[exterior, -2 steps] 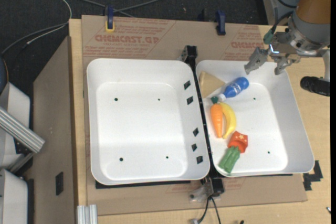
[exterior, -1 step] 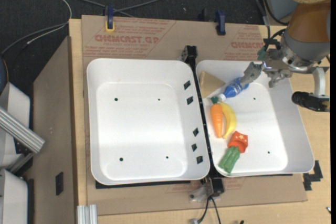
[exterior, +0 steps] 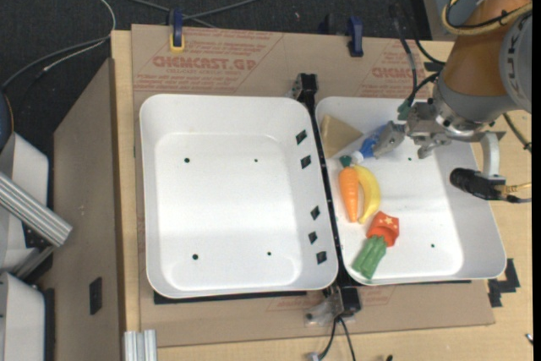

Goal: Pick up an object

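White bin (exterior: 439,207), carrot (exterior: 349,193), banana (exterior: 369,191)

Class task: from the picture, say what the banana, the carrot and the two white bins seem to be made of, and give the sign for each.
Banana: likely moulded plastic; even yellow, smooth, faint sheen.
Carrot: probably the same toy plastic; uniform orange, smooth skin.
White bins: seemingly thin glossy plastic; rounded corners and soft light reflections.

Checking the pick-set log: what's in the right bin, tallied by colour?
Orange: 1, orange plastic carrot
Yellow: 1, yellow plastic banana
Red: 1, red blocky toy piece
Green: 1, green ridged toy vegetable
Tan: 1, tan wedge-shaped piece
Blue and white: 1, small blue-and-white item, too small to identify
Total: 6
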`<state>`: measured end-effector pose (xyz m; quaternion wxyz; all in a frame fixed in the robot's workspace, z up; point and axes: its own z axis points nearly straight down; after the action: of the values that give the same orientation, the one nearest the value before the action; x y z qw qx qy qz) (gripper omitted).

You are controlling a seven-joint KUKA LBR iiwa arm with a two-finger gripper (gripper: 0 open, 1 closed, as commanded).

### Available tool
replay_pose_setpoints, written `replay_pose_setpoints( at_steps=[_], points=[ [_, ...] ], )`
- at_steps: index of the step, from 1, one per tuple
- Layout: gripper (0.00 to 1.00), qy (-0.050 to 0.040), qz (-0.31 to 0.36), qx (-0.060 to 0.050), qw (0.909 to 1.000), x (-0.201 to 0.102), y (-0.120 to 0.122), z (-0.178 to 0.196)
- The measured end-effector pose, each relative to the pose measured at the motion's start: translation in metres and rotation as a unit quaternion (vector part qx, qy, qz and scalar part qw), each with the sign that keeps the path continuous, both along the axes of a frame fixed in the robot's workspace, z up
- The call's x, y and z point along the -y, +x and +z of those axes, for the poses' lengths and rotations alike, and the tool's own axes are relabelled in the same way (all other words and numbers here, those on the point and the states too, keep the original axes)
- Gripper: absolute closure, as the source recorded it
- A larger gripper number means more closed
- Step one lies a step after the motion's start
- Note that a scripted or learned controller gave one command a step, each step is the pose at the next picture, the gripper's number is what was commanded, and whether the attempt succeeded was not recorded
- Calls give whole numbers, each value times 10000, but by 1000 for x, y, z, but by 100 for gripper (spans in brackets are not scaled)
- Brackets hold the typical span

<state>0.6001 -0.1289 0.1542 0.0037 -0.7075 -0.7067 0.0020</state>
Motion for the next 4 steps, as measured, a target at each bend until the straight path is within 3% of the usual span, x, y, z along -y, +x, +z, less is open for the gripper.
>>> replay_pose_setpoints(
  at_steps=[1, 2, 4],
  points=[
    [0, 0, 2, 5, 10000, -2, 3, -63],
    [100, -5, 1, 46, 10000, -2, 6, -47],
    [100, -15, 15, 78, 10000, -13, 10, 60]
  ],
)
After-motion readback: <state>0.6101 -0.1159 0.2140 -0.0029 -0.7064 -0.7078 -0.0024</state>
